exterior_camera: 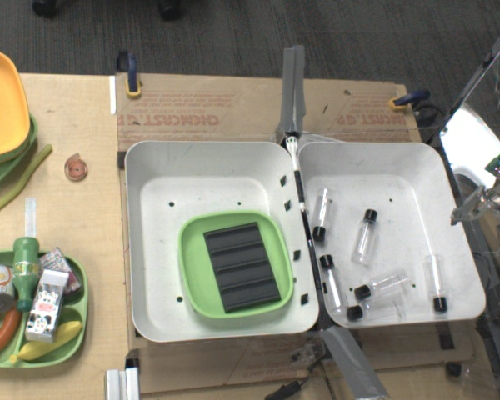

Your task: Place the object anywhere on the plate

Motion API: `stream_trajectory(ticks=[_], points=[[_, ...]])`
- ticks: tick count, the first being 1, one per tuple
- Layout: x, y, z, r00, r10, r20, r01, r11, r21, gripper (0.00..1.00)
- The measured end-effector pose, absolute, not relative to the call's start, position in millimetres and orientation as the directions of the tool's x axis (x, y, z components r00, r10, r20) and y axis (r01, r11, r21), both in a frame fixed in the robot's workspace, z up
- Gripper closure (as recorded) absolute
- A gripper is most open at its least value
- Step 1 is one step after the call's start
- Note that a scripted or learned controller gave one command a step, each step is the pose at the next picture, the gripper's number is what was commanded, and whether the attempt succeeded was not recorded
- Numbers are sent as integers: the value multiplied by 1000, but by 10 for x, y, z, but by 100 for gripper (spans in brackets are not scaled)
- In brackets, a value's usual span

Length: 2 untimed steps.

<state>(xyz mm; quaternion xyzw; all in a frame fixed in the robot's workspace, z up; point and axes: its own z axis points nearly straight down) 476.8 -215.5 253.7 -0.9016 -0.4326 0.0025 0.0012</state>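
A square green plate [193,252] lies in the left white bin [150,182], towards its front. A black ribbed rectangular object [242,265] rests flat on the middle of the plate, slightly turned. In the right white bin [417,169] lie several clear vials with black caps: one [320,215] near the left wall, one [365,233] in the middle, one [436,282] at the front right. Others [382,287] are clustered at the front.
A grey divider bar [292,98] runs between the bins at the back. On the bench to the left are stacked yellow and green plates [0,115], a pink tape roll [76,168] and a green tray of toy food [33,307]. Metal frame parts [475,202] stand at the right edge.
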Motion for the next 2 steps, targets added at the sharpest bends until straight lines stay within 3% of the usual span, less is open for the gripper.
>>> stream_trajectory(ticks=[2], points=[[4771, -2148, 2559, 624, 782, -3, 782, -624, -5, 0]])
